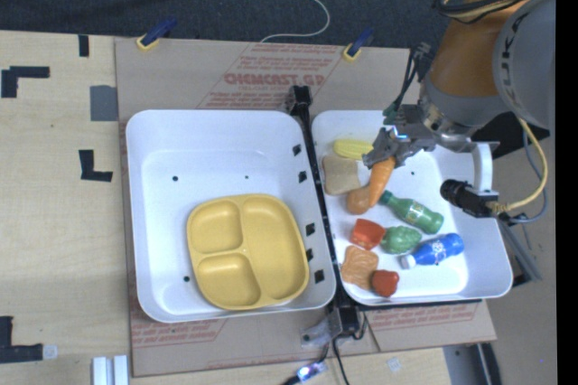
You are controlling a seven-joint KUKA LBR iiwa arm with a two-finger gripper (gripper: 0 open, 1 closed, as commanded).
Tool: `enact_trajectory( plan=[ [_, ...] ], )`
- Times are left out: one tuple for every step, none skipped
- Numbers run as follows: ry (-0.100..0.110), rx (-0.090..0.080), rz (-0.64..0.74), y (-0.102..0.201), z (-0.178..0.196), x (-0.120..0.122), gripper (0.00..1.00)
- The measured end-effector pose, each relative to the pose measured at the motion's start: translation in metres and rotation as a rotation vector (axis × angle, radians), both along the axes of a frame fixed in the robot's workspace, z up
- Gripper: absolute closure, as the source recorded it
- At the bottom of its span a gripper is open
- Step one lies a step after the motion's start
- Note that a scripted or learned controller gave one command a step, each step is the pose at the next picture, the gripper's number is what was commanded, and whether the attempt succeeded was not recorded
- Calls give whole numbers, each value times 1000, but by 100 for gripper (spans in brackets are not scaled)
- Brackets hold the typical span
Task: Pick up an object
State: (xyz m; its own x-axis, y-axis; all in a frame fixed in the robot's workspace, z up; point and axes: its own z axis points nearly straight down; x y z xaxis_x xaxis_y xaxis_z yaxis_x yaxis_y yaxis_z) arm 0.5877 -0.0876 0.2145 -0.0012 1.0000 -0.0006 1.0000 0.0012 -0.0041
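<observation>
Cardboard-covered tabletop [181, 76]; my tool [390, 150] sits over the carrot's [375, 184] upper end, its axis slanting down-left; grip state unclear.

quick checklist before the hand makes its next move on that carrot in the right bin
1. Hand at the carrot's upper end: ok.
2. Carrot seen between the fingers: cannot tell.
3. Carrot free of neighbours: not ok, lower end touches the bread slice.
4. Green bottle apart from the carrot: not ok, it lies right beside it.
5. Yellow plate in the left bin, out of the way: ok.
</observation>
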Motion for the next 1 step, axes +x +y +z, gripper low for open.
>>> enact_trajectory(
  plan=[
    [-3, 1, 0, -3, 17, -7, 100]
  ],
)
